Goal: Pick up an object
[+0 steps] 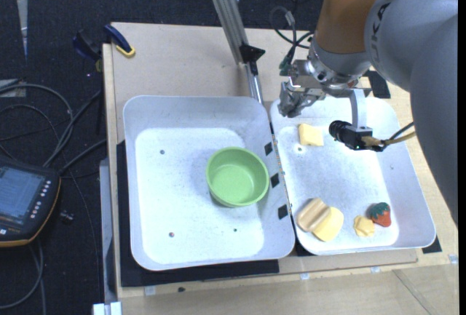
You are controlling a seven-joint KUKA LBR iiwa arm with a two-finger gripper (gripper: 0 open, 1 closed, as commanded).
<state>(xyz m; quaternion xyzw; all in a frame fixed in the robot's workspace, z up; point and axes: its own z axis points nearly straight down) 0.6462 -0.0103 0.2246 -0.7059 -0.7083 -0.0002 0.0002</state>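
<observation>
I have the tool (293, 104) hanging at the upper left corner of the right bin (408, 230), close to the divider between the two bins. From this slanted view I cannot tell how it is set, and nothing shows in its grip.

The nearest candidate is the small yellow block (311, 135), which lies just below and slightly right of the tool in the frame, near but apart from it. It looks roughly square, with no clear long axis.

The other pieces sit well apart, along the lower edge of the same bin: a pale yellow wedge pair (320, 219), a small yellow piece (364, 226) and a strawberry-like toy (380, 214). The green bowl (237, 177) sits in the left bin (145, 161).

I judge the move as a short shift down-frame.
</observation>
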